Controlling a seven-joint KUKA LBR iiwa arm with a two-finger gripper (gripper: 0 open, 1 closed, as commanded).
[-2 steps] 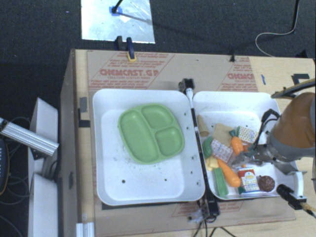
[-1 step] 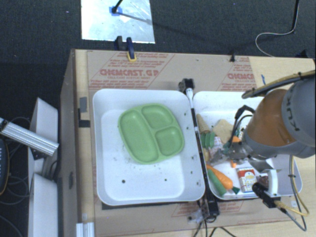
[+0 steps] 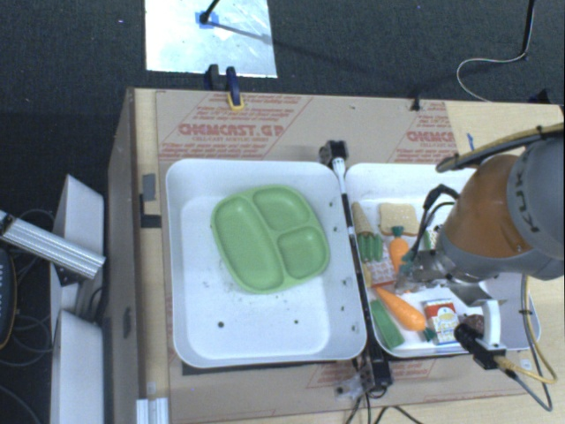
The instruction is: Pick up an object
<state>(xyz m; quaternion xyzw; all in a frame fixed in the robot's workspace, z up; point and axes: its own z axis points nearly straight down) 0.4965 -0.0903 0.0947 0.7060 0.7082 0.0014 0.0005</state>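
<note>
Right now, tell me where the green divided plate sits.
The green divided plate lies in the left bin, tilted, near its centre, left of the divider.

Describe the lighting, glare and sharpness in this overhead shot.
Camera view: even, soft lighting; the left bin and right bin read bright white, nearly washed out; a reflective sheet on the dark floor glares; the whole frame is slightly soft, and the arm throws little shadow.

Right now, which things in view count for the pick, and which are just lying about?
For the pick: gripper, low in the right bin; carrot; second orange piece; green piece; tan block; small red and white box.

Lying about: green divided tray in the left bin; blue clamp at the bench's far edge.
</note>
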